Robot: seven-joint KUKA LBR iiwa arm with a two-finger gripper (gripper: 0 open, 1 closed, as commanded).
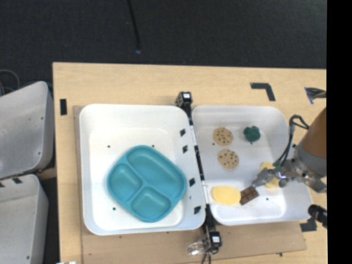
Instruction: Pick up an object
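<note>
Light wooden bench top (137, 84) is seen from above, set against a dark floor, with 2 shallow white bins placed side by side on it. Within the left bin (96, 147) a blue divided tray (146, 183) with 3 compartments is laid slightly askew, well apart from everything in the other bin. Within the right bin (275, 213) several small things are scattered: 2 round brown cookies (223, 136), one above the other, near the bin's left half; a dark green lump (252, 134) just to the right of the upper cookie; a flat yellow oval piece (225, 194) near the lower left corner; and a small brown block (249, 194) touching or just beside the yellow oval's right end. A small pale yellow item (268, 167) is partly hidden behind the gripper. The arm is brought in from the right, its orange band visible at the frame edge, and the gripper (263, 179) is lowered into the right bin, just beside the brown block. Whether the jaws are spread or pressed together cannot be told, since the fingertips are blurred and small. Nothing is seen held between them. Black clips are fixed along the seam between the 2 bins.
</note>
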